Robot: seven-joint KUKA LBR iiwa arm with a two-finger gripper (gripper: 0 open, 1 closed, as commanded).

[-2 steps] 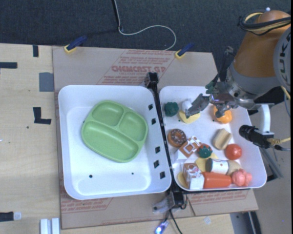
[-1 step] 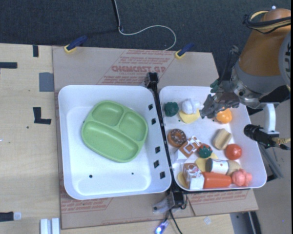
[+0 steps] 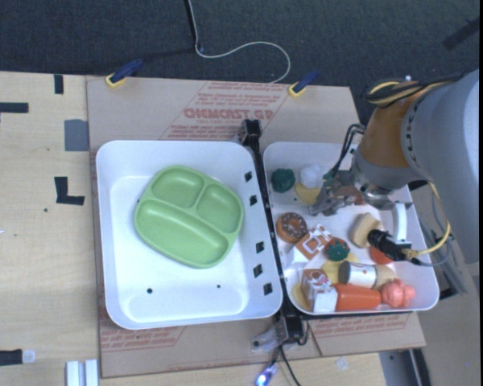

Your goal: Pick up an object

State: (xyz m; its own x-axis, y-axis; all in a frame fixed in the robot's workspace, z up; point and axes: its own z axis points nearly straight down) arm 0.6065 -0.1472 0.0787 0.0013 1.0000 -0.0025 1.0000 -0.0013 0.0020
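The right bin (image 3: 423,252) holds several small toy foods: a green round piece (image 3: 282,180), a yellow-white piece (image 3: 308,185), a brown doughnut (image 3: 291,227), an orange-and-white block (image 3: 313,242), a green-topped piece (image 3: 336,251), a beige lump (image 3: 364,230), an orange carrot-like piece (image 3: 361,297) and a pink piece (image 3: 396,293). My gripper (image 3: 330,199) hangs low in the upper middle of this bin, just right of the yellow-white piece and above the orange-and-white block. Nothing shows between its tips.
The left bin (image 3: 113,215) carries a green divided plate (image 3: 189,215). A black divider (image 3: 262,207) runs between the bins. The grey arm with its orange band (image 3: 386,135) covers the right bin's upper right corner. Cardboard lies under both bins.
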